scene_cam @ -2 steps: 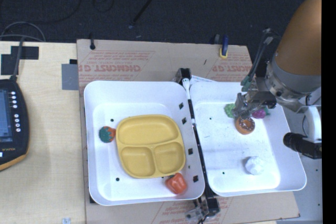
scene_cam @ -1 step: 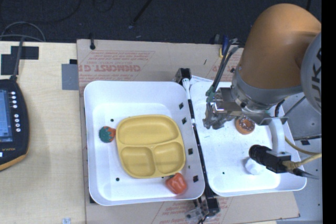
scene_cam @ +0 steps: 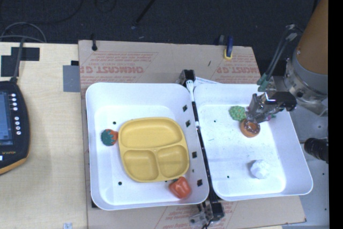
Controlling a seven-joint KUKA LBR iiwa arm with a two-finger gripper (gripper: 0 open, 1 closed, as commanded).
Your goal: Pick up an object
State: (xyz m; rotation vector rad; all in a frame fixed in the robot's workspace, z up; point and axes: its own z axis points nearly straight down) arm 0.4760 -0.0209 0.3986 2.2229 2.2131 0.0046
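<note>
Down at the near edge of the left bin [scene_cam: 96, 169] sat a glossy red pepper [scene_cam: 180, 187], touching the smooth yellow three-compartment tray [scene_cam: 153, 147]. Crumpled white lump [scene_cam: 260, 169] lay in the right bin [scene_cam: 300, 179]. Left of the tray, a teal-and-red ball [scene_cam: 109, 137]. Farther back, the gripper [scene_cam: 256, 112] hovered over a round brown donut-like piece [scene_cam: 250, 128] and a nubbly green piece [scene_cam: 237, 112]; whether it grasped either, couldn't tell.

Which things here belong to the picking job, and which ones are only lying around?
Job:
gripper, low in the right bin
brown round object under it
green object beside it

Lying about:
white lump, same bin
yellow tray, red object, green-red ball, left bin
</note>
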